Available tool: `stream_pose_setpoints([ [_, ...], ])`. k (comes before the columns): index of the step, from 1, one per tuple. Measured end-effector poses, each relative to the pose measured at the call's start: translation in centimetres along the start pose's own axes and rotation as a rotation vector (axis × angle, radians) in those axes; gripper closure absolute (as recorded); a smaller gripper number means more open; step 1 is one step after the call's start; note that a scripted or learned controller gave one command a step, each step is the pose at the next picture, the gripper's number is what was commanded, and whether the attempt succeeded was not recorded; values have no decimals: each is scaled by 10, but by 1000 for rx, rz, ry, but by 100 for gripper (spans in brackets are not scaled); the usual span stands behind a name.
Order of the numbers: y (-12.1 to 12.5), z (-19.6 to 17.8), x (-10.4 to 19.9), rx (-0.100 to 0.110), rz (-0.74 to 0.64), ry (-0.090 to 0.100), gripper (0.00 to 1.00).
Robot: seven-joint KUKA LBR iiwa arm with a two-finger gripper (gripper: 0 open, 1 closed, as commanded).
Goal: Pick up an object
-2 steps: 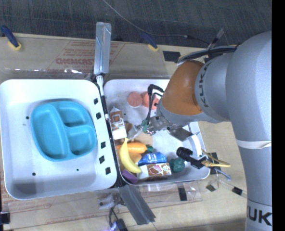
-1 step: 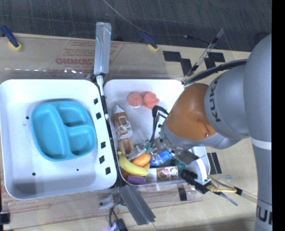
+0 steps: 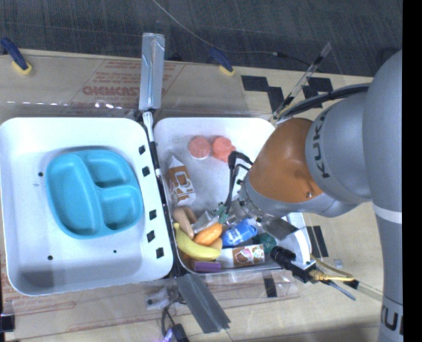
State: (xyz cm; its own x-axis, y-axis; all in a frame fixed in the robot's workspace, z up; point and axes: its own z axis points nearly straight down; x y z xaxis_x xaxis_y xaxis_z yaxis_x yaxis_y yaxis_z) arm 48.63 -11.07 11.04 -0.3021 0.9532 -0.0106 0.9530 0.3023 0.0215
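My gripper [image 3: 227, 211] hangs low in the right bin [image 3: 250, 128], under the orange band of the arm, just above a heap of things at the bin's front. Right below it lie an orange carrot-like piece [image 3: 209, 234], a yellow banana [image 3: 197, 247] and a blue packet [image 3: 241, 233]. A brown and white carton [image 3: 180, 184] lies to its left by the divider. Two pink-red discs [image 3: 200, 147] [image 3: 222, 148] rest at the back of the bin. The arm hides the bin's right part.
The left bin [image 3: 18, 155] holds a blue divided tray [image 3: 93, 191]. In the right bin's front corner there are also a tan roll [image 3: 184, 221], a purple piece [image 3: 207, 266], a small brown labelled pack [image 3: 250, 255] and a teal thing [image 3: 268, 242].
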Motion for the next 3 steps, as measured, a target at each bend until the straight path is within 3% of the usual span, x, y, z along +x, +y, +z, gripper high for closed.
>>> stream_pose_setpoints([
  [1,78,-80,49,24,98,11,100],
  [2,77,-78,48,28,101,11,0],
  [3,7,-79,50,28,-115,15,0],
])
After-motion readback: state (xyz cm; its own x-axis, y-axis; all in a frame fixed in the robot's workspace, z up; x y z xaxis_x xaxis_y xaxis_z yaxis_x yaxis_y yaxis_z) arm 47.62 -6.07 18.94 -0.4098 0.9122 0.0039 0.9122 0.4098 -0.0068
